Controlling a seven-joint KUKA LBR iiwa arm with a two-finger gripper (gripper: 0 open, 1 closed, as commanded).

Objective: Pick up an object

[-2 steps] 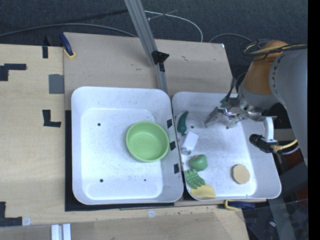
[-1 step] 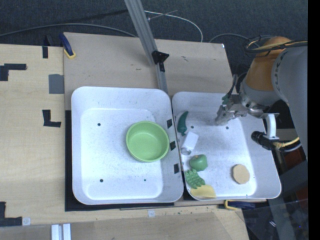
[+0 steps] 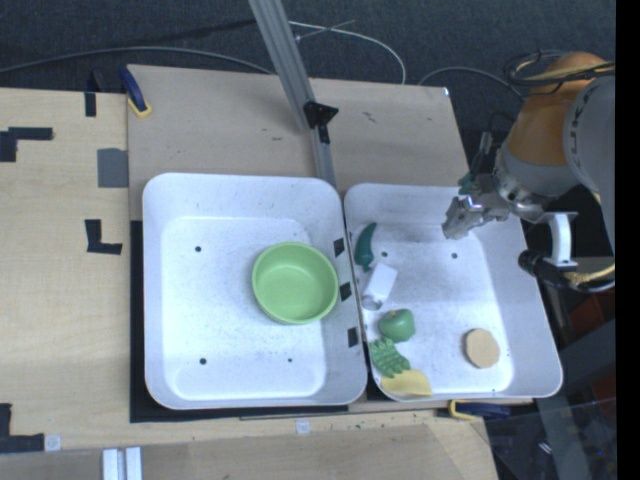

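**Gripper poised over right bin, nothing held**

Yellow scrap [image 3: 413, 383] lay at the front edge of the right bin [image 3: 520, 363], just beside a ridged green piece [image 3: 388, 357] and a rounded green object [image 3: 398, 324]. A tan disc [image 3: 482, 348] sat apart toward the bin's front right. Farther back along the left wall were a small white item [image 3: 379, 284] and a dark green curved piece [image 3: 365, 245]. The left bin [image 3: 180, 268] held a green bowl [image 3: 294, 283] near its middle. The gripper [image 3: 458, 220] hung over the right bin's rear, well apart from every object; its short fingers stood close together and pinched nothing, though whether they had fully closed could not be told.
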